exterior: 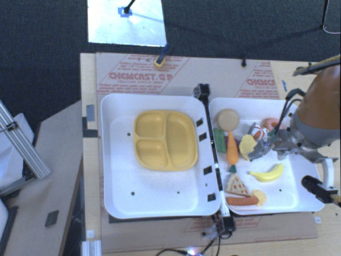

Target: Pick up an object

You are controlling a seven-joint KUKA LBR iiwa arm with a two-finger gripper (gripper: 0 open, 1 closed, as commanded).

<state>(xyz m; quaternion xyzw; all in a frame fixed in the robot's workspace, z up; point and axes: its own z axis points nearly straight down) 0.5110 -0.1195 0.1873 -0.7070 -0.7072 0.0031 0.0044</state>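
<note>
My gripper (pixel 260 147) hangs low over the middle of the right bin (pixel 303 196), with the arm and its orange band (pixel 322 97) reaching in from the right. Its tip is right beside a yellow lemon-like toy (pixel 246 144), and I cannot tell if they touch. An orange carrot (pixel 232 149) lies left of the lemon. A yellow banana (pixel 268 172) lies just below the gripper. A round beige bun (pixel 228 119) sits at the bin's back left. An orange-red toy (pixel 270 124) shows partly behind the gripper.
A pizza-like wedge (pixel 237 185), a red sausage (pixel 240 200) and a small orange piece (pixel 260 197) lie near the right bin's front. A green piece (pixel 219 140) rests against the divider. The left bin (pixel 114 159) holds a yellow divided plate (pixel 165 140).
</note>
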